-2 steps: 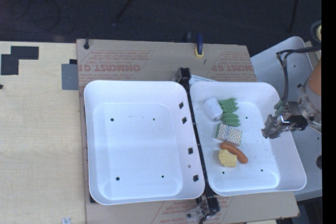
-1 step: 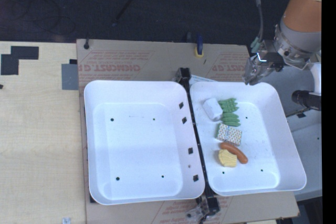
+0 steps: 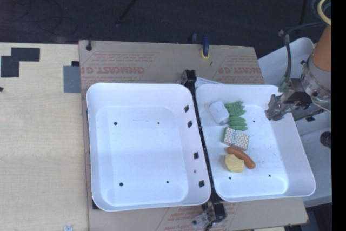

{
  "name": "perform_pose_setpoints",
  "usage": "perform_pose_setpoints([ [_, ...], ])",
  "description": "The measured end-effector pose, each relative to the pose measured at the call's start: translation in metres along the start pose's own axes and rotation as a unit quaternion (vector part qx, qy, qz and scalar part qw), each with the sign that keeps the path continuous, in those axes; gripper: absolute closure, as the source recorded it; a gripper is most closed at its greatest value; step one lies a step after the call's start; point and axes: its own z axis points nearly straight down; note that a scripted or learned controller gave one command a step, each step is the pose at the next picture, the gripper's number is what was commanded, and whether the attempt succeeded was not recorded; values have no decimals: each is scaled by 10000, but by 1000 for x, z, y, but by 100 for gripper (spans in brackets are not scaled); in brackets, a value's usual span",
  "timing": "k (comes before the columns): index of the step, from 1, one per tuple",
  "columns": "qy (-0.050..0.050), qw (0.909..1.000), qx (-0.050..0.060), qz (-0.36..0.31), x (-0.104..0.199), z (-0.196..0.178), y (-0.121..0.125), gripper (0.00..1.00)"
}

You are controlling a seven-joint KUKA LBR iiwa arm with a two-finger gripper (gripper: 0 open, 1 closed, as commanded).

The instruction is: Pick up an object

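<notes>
- Nearest, right bin (image 3: pixel 303 181): yellow chunk (image 3: pixel 234 163) touching orange sausage (image 3: pixel 241 157); small, likely light, smooth plastic; best pinched across the narrow width.
- Just behind: patterned block (image 3: pixel 237 138), stiff-looking.
- Farther: green pods (image 3: pixel 237 115), white cylinder (image 3: pixel 218 112), possibly prone to rolling.
- End effector (image 3: pixel 273 111) over bin's far right edge; open or closed, cannot tell.

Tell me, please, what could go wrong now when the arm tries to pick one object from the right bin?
1. The white roll, green pieces, patterned block, orange sausage and yellow piece lie close together, so the fingers may catch two or push one aside.
2. The gripper is near the right bin rim and might strike it when descending.
</notes>
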Motion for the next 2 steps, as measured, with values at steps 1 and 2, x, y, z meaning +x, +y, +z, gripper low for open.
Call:
perform_pose_setpoints([
  [1, 15, 10000, -17, -59, 73, -10, -35, 100],
  [2, 9, 10000, -35, -61, 139, -38, -25, 100],
])
